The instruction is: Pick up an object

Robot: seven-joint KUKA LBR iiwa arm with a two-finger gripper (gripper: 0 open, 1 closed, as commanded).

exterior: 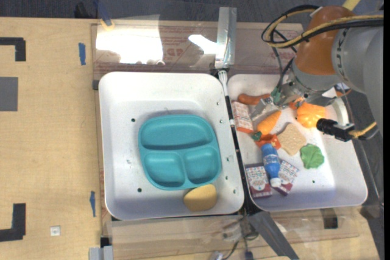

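Figure. The arm point(341, 45) is reaching in from the right edge of the bench point(49, 131) and is hanging over the far half of the right bin point(350, 192). The gripper point(272, 103) is sitting low among a tight cluster of items near that bin's far left corner; whether the fingers are open or closed cannot be told, and nothing is visibly held between them.

Candidate objects are lying just beside the gripper: an orange carrot-like piece point(268, 120) touching it on the near side, a red-and-white packet point(241, 117) against the bin's left wall, and an orange fruit point(311, 114) toward the right. Nearer the front edge are lying a cracker point(293, 139), a blue bottle point(271, 162), a green leafy toy point(312, 156) and two small cartons point(258, 180). The left bin point(116, 100) is carrying a teal tray point(178, 151) and a yellow sponge-like lump point(200, 197) at its front edge.

Risks, as judged: the crowding is making a clean grasp unlikely, since the fingers may be closing on two items at once or pinching only an edge, letting the piece slip on lifting. Rounded, smooth toys are likely to squirt sideways. The wall between the bins is close, so a descent there may be striking it or the packet. The loose cables point(286, 27) are hanging near the wrist and could snag.
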